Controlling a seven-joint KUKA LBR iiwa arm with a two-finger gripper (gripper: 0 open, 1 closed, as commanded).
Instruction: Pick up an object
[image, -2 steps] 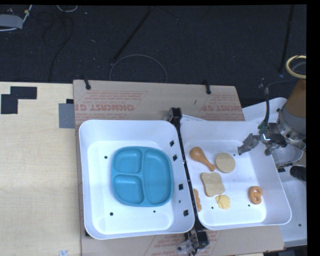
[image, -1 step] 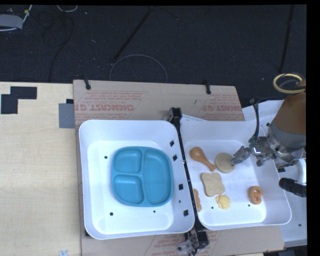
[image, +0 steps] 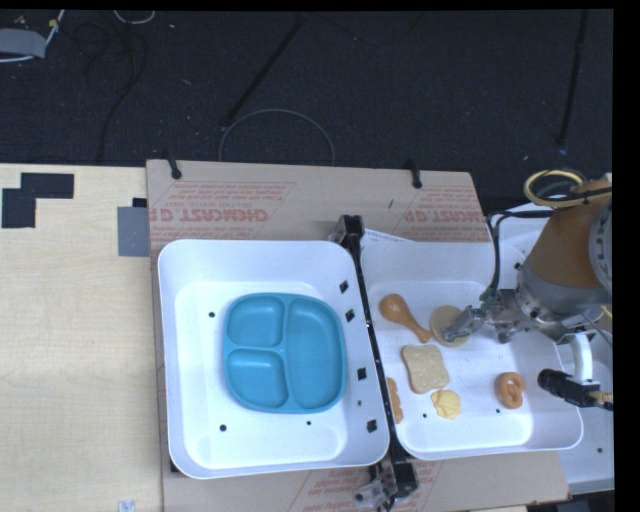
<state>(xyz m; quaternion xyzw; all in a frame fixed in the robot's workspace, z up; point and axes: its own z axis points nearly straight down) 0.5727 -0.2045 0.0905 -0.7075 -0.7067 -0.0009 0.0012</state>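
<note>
From the camera above, my arm (image: 565, 255) reached in from the right over the right-hand white bin (image: 470, 445), the orange band sitting above the wrist. My end effector (image: 462, 328) was low over the middle of that bin, right at a round tan piece (image: 444, 322). I could not tell whether it was spread, pressed together or pinching anything.

Just to the left of the tan piece lay a wooden spoon-shaped toy (image: 401, 311), its handle pointing toward my end effector. Below them sat a slice of toy bread (image: 425, 367), with a small yellow piece (image: 446, 404) near its lower corner and a ring-shaped doughnut (image: 510, 390) further right. An orange-brown item (image: 394, 399) rested against the bin's left wall.

The left-hand white bin (image: 190, 300) held a blue divided plate (image: 283, 352) in its middle. Both bins stood on cardboard (image: 260, 205) laid on the worktop (image: 70, 340).
</note>
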